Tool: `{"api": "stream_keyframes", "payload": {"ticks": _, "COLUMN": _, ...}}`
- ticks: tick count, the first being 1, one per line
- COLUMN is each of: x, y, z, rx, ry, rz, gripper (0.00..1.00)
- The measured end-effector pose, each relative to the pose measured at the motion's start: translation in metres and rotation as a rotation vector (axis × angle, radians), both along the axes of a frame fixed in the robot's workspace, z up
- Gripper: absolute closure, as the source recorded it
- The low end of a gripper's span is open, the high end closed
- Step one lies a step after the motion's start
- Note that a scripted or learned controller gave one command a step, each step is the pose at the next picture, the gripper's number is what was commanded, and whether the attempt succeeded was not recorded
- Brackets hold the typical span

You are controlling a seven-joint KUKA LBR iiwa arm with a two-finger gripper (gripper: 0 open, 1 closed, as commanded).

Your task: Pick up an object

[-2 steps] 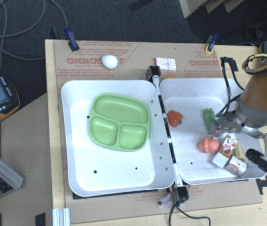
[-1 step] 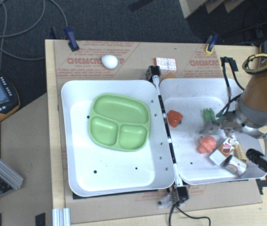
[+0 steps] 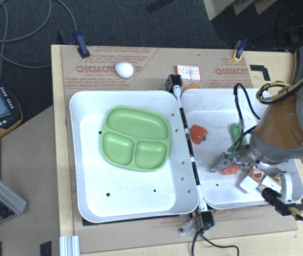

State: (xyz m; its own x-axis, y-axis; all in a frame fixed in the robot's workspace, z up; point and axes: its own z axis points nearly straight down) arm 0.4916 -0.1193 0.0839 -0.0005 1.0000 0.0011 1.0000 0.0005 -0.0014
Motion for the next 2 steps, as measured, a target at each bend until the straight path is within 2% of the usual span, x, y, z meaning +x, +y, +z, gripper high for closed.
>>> {"api": "stream_keyframes", "payload": {"ticks": 1, "x": 0.001, "y": -0.001, "z": 0.011, "rx": -0.002, "ry": -0.004, "rz": -0.002, "gripper": 1.00}}
{"api": "stream_keyframes", "payload": {"ticks": 2, "x": 0.055, "y": 0.081, "z": 0.101, "rx": 0.000, "ry": -0.003, "rz": 0.001, "gripper": 1.00}}
